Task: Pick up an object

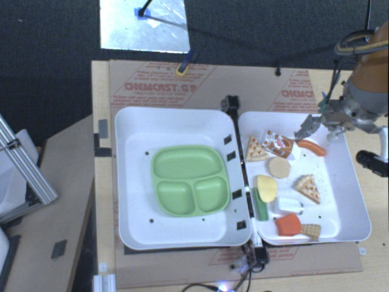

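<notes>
Your tool (pixel 321 125) hung over the far edge of the right bin (pixel 355 190) with its fingers spread and nothing between them. Just beside it lay the orange sausage (pixel 311 146), with toy food scattered through that bin: pizza slices, a round cracker (pixel 279 167), a yellow piece (pixel 266 188). You had the green divided plate (pixel 190 180) in the left bin (pixel 134 163).

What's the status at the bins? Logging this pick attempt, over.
Gripper above right bin's far edge, nothing seen between fingers. Hot dog just below it, untouched. Pizza slice and round cracker nearby, not blocking.
</notes>
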Motion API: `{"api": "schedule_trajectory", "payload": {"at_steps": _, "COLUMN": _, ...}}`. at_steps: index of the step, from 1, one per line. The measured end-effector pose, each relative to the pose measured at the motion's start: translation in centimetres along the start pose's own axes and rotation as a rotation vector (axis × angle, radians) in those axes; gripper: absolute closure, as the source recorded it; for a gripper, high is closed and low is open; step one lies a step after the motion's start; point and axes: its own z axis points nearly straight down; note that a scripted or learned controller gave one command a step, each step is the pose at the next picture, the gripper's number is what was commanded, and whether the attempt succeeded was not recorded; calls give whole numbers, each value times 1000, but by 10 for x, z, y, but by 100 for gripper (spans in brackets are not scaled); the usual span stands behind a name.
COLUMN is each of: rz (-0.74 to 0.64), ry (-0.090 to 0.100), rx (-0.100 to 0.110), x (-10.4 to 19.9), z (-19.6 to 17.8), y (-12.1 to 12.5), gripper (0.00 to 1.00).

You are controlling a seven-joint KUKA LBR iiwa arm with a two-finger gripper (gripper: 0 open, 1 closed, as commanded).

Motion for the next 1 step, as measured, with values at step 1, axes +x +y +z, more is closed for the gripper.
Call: {"api": "schedule_trajectory", "payload": {"at_steps": 1, "rz": -3, "ry": -2, "rx": -13, "x": 0, "z": -8, "y": 2, "gripper": 0}}
